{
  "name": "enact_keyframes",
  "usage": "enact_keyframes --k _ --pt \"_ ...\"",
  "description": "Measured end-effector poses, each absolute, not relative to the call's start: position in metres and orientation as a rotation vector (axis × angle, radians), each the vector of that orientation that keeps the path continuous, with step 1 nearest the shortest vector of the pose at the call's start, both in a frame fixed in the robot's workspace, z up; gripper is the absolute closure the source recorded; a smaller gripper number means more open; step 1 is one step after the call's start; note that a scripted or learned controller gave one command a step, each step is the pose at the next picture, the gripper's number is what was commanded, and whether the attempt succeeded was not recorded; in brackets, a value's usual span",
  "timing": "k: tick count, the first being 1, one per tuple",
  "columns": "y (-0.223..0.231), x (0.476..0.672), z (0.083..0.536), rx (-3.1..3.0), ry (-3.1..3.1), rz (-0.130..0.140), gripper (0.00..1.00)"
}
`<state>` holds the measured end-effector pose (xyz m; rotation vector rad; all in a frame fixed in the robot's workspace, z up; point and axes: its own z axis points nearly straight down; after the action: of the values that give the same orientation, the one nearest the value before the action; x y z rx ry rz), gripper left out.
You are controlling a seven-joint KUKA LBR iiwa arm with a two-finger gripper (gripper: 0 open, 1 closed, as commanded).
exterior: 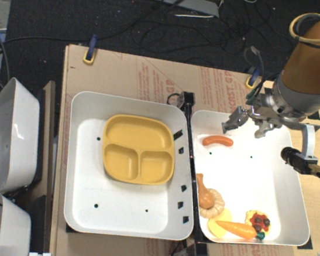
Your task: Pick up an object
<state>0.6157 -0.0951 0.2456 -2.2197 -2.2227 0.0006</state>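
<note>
An orange sausage [218,141] lies in the right bin [292,196] near its far left corner, just below the hand [248,124], whose fingers are spread wide and hold nothing. A carrot [235,228] and shrimp [209,199] lie near that bin's near edge; the left bin [79,202] holds a yellow tray [139,150].

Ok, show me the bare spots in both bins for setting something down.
Left bin: free along the front, below the yellow plate. Right bin: open middle between the sausage and the carrot. Crowded at its front-left corner, around the shrimp.
</note>
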Motion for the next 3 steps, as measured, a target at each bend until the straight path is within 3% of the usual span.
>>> enact_keyframes --k 3 --pt "-0.101 0.615 0.092 -2.221 -2.218 0.004 0.00"
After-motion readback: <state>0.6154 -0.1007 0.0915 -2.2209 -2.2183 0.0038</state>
